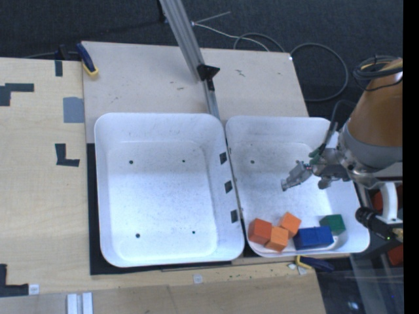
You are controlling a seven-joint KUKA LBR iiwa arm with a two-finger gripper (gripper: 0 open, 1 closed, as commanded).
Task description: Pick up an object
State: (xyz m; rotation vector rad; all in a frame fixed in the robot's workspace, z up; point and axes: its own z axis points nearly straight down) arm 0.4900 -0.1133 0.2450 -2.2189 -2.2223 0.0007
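Gripper [292, 177] over middle of right bin [275, 133], reaching in from the right; fingers too small and blurred to tell whether open or closed, nothing visibly held. Blocks cluster at that bin's near edge: three orange blocks [260, 230] touching, blue block [313, 237] just beside them, green block [334, 223] behind it. Left bin [157, 126] alongside. Metal pole [186, 34] slants across bench behind

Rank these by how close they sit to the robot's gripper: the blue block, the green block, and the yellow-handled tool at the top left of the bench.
Measured from the gripper:
1. Green block, right bin, lower right.
2. Blue block, beside it along the bin's near wall; too close to call.
3. Yellow-handled tool, far top left, clearly farthest.
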